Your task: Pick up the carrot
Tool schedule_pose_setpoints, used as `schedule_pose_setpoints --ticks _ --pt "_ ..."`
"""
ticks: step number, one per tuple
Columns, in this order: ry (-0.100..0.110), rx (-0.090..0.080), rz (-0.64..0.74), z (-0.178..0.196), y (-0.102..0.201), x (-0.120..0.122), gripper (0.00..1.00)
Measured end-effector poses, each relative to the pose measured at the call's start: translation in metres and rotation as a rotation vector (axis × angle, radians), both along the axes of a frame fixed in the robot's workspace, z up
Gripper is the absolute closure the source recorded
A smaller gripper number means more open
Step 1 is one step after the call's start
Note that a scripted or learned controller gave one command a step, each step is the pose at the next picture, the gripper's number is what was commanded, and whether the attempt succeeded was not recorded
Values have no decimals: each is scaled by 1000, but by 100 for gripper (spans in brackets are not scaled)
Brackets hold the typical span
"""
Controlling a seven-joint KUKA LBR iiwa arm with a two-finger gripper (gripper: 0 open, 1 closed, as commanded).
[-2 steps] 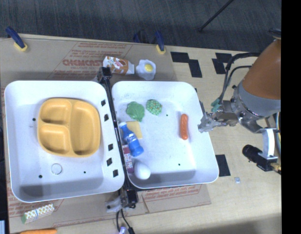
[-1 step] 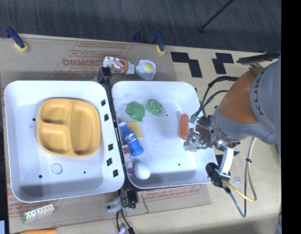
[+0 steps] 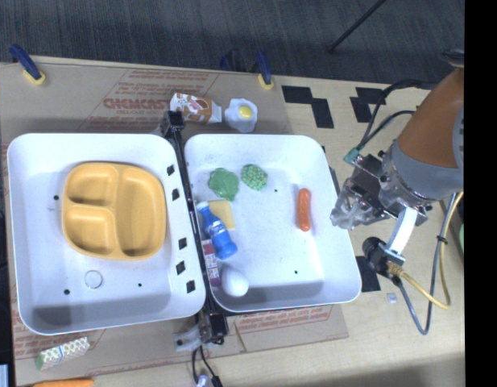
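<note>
Two white bins sit side by side in the overhead camera view, and the carrot (image 3: 304,209) lies alone on the floor of the right bin (image 3: 272,293), right of centre in the frame, well apart from the green items (image 3: 238,181) and the blue bottle (image 3: 217,230) to its left. The gripper (image 3: 350,213) hangs just outside that bin's right rim, beside the carrot but not over it, the wrist angled down-left from the grey arm (image 3: 429,147) at the right edge, and whether its claw is wide or narrow cannot be told here. A clean pick would likely mean shifting left over the rim, centring above the carrot, setting the claw across its short width and descending straight down.
</note>
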State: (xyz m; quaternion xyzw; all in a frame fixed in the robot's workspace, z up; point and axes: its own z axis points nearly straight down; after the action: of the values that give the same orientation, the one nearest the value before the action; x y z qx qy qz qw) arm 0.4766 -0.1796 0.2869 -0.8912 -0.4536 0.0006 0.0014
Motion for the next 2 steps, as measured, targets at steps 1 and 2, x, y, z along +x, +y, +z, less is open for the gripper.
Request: schedule_pose_setpoints --ticks 1,2 --pt "0 -1 35 3 -25 0 100" --pt "5 2 -219 -117 24 13 100"
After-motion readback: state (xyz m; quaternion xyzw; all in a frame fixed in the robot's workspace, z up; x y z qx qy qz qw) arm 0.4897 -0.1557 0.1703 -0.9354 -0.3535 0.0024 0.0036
